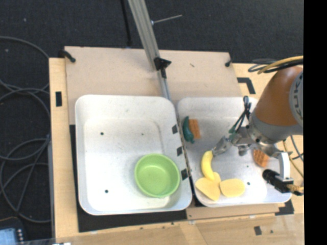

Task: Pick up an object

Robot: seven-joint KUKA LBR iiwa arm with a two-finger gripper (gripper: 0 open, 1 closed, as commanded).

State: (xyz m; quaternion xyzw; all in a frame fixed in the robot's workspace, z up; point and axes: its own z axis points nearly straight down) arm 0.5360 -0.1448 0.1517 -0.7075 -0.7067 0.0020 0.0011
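In the right bin (214,108), a yellow banana (207,166) lies near the left wall. Two flat yellow pieces (220,188) sit side by side just below it at the front edge. A teal and orange object (191,128) rests against the bin's upper left wall. An orange ridged object (261,157) lies partly under the arm at the right. My gripper (224,146) hangs low over the bin's middle, just right of the banana's upper end, and nothing shows in its grasp.
The left bin (102,121) holds a green bowl (157,175) in its front right corner. A slanted metal pole (148,34) rises behind the bins. The grey and orange arm (278,106) covers the right bin's right side.
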